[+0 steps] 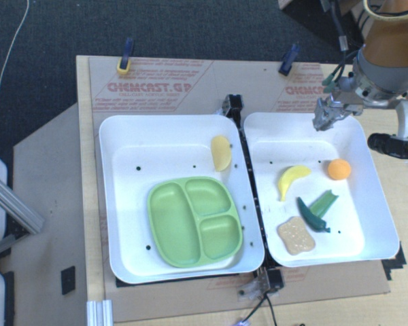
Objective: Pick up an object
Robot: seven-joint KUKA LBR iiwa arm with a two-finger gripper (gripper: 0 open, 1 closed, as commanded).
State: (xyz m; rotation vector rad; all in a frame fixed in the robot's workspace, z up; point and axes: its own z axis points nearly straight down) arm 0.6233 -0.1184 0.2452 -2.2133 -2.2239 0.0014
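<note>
Hovering over the far rim of the right bin, the pincer hung from the grey arm with nothing between its fingers that I could see; whether those fingers stood apart or closed I could not tell from where I watched. No object had been lifted yet. Nearest to it, toward the front of the bin, lay an orange ball and a yellow toy banana, the banana's long axis slanting from the bin's back right toward its front left. Beyond those sat a dark green tool-like piece and a tan cracker-shaped piece. In the left bin rested a green divided plate and, by the wall between the bins, a pale yellow piece. Both bins sat on the surface. A descent toward the ball or banana looked the shortest reach.
</note>
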